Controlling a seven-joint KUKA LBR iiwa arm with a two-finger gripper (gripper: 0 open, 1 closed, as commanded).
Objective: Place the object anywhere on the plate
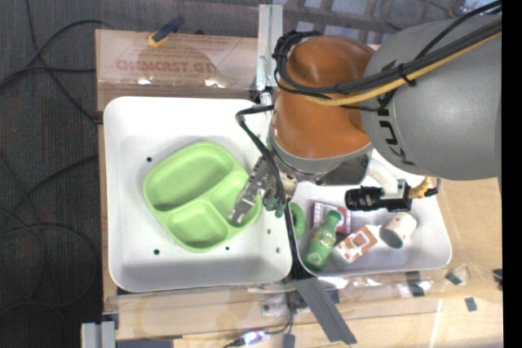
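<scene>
A light green plate [186, 190] with divided compartments lies in the left white bin [130, 257]. My gripper [249, 201] reaches down from the big orange-banded wrist and hangs over the plate's right rim, close to the wall between the two bins. The wrist hides much of the gripper from above. I see nothing clearly held in it. Several objects lie in the right bin [436, 253]: a green bottle [321, 238], a small dark green piece [296, 218] by the dividing wall, an orange and white packet [357, 244] and a white cup [397, 230].
The arm's grey body and orange band cover the upper part of the right bin. A cardboard sheet [175, 65] lies behind the left bin. The left bin's floor is bare around the plate on its left and front sides.
</scene>
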